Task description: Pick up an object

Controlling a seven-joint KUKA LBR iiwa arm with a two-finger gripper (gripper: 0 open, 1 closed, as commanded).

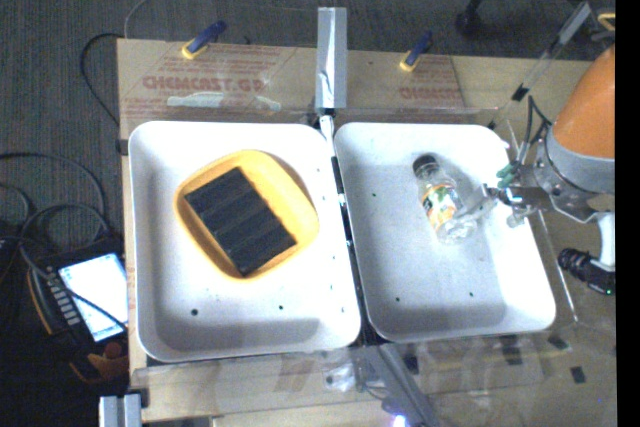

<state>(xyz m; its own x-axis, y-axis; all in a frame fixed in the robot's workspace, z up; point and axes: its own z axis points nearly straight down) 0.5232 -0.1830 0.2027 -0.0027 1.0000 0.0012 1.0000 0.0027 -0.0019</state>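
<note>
Bottle (pixel 441 198) lay on its side in the right bin (pixel 400 285), near the end effector (pixel 505 194), whose state I could not tell; clear plastic, probably light, slick and roll-prone, so best gripped across the body.

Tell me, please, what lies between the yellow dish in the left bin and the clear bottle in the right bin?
In the camera view, between the yellow dish and the clear bottle lie bare white bin floor and the two bins' adjoining rims.
</note>
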